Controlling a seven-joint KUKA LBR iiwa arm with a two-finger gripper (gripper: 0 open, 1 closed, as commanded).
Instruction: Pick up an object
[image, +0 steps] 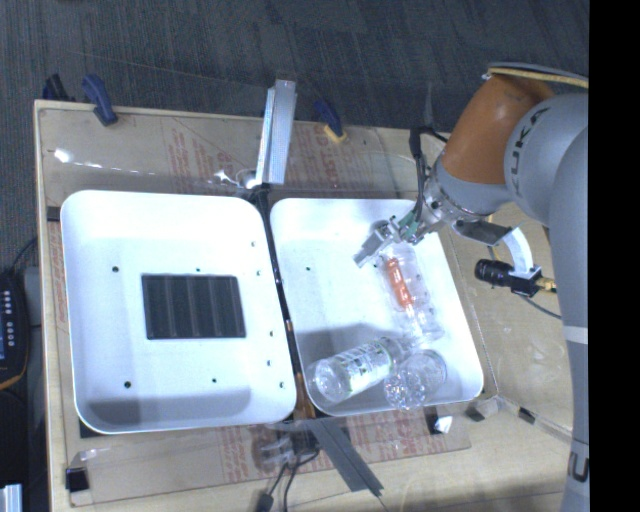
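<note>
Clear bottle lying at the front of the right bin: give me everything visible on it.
The clear bottle lies on its side near the front wall of the right bin, its length running slantwise. It looks like transparent plastic, with a pale label band around the middle. Which end carries the cap is too blurred to tell. A crumpled clear plastic item lies against its right end. The gripper is apart from it, farther back in the bin, near a clear packet with an orange part.
</note>
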